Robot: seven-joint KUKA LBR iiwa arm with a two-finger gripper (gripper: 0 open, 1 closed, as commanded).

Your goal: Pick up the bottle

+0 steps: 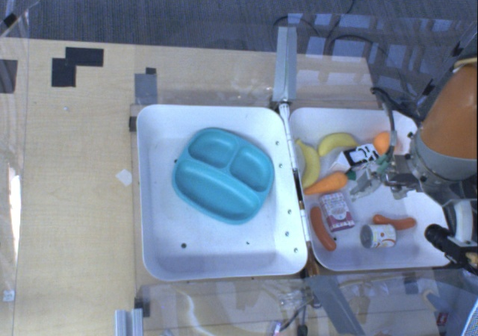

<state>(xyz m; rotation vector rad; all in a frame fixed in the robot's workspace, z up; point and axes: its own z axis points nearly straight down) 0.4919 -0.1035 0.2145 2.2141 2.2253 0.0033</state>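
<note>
Two bins (149,200) sit on the table; the right one is crowded. What I take for the bottle (361,154), black and white, lies near its back beside bananas (336,142). The hand (371,176) hovers just in front, over a carrot (326,183); whether it is wide or narrow I cannot tell. Crowding risks pinching a neighbour instead.

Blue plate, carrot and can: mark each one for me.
Blue plate (222,174), camera view, middle divider.
Carrot (326,184), camera view, mid-body.
Can (379,235), camera view, its side.
</note>
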